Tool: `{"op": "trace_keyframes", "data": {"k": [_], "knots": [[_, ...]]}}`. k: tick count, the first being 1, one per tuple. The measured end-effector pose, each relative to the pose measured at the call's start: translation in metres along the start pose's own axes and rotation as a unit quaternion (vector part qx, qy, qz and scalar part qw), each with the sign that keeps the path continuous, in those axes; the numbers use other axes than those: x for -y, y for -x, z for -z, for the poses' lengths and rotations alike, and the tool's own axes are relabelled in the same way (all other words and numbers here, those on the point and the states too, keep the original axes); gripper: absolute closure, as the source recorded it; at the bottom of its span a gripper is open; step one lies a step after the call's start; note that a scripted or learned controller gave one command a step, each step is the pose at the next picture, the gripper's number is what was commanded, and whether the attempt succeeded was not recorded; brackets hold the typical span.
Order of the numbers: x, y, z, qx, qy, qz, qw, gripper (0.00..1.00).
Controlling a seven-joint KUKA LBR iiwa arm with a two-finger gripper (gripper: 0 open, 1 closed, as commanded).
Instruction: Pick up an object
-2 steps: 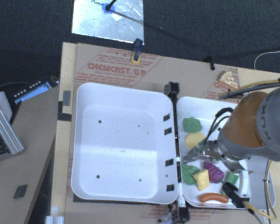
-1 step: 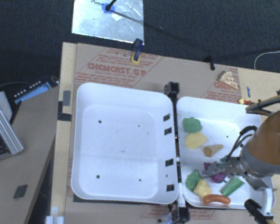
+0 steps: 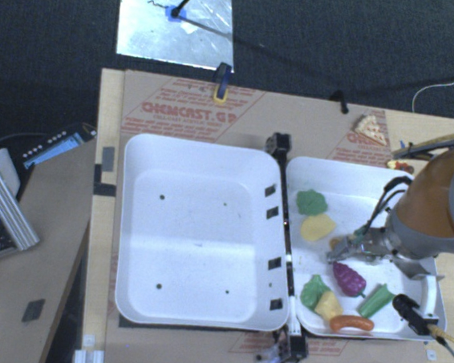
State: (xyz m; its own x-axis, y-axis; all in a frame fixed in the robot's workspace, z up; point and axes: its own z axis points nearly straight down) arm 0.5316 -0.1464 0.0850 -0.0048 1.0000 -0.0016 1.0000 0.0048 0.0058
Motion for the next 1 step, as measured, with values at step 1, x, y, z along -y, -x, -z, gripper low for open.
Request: {"op": "trace_keyframes", "data": {"k": [1], "knots": [[0.0467,-0.0349,-0.0009,-0.002,-0.004,-0.001,1.0,0.0]]}}
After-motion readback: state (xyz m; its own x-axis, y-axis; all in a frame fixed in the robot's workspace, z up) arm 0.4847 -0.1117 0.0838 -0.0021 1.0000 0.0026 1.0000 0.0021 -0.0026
